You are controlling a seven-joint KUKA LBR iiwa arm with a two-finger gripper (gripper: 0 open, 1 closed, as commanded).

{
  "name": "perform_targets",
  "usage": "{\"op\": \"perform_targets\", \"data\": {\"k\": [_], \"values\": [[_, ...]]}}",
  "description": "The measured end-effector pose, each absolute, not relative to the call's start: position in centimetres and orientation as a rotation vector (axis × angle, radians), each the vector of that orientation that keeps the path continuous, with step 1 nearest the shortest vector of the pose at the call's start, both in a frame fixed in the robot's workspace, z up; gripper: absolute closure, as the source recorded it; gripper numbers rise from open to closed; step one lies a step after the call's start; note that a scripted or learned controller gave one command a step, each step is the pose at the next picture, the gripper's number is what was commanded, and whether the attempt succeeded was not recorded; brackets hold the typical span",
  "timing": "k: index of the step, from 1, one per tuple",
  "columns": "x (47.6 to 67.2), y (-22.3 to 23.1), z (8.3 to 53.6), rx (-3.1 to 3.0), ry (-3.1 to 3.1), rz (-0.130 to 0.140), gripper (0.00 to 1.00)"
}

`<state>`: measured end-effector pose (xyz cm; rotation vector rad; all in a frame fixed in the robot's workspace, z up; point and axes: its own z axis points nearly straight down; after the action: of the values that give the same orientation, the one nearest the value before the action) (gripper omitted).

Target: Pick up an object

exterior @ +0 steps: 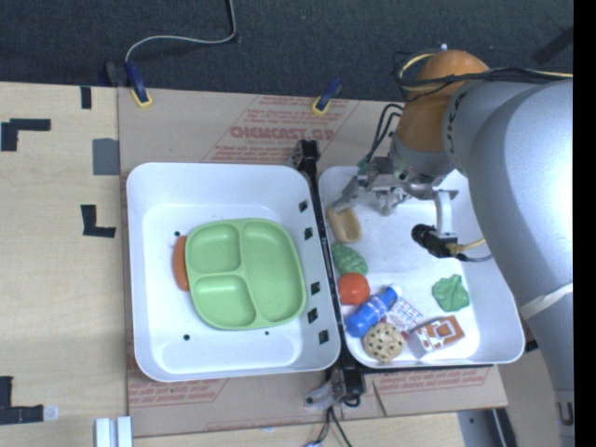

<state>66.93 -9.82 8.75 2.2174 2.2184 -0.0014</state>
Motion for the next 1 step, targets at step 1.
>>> {"op": "perform_targets", "data": {"k": [1], "values": [[66.95,-9.90,8.74,2.217,2.219,0.001,0.00]]}}
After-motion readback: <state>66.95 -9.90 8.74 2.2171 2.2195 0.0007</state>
